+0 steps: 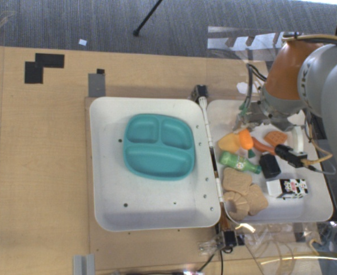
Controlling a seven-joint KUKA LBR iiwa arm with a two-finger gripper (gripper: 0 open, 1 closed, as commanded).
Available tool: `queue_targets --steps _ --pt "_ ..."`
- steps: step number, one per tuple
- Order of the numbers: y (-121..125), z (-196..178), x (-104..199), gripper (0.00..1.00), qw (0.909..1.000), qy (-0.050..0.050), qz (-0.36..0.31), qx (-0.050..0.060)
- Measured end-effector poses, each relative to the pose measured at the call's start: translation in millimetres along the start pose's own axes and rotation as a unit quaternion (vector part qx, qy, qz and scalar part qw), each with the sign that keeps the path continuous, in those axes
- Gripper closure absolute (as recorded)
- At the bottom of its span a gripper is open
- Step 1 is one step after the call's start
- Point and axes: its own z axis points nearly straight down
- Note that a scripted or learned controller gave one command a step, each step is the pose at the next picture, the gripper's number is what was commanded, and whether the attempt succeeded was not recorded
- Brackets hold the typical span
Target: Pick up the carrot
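The carrot (246, 138) is a small orange piece lying in the right bin (309, 211), near its left side, between a yellow item (229, 142) and a reddish-orange item (273, 138). My gripper (247, 120) hangs just behind and above the carrot, below the orange-banded wrist (285, 67). The gripper's lower end is dark and partly lost among cables, and no object shows between it and the bin.
A green bottle (238, 162), brown crumpled pieces (244, 191), a black block (269, 165) and a white cow-patterned box (294, 187) crowd the right bin around the carrot. The left bin (108, 208) holds a teal divided plate (158, 146).
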Motion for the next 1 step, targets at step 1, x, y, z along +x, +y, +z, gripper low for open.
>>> queue_targets --steps 1 --pt "37.5 -86.3 66.4 1.00 0.9976 0.002 0.069 0.006"
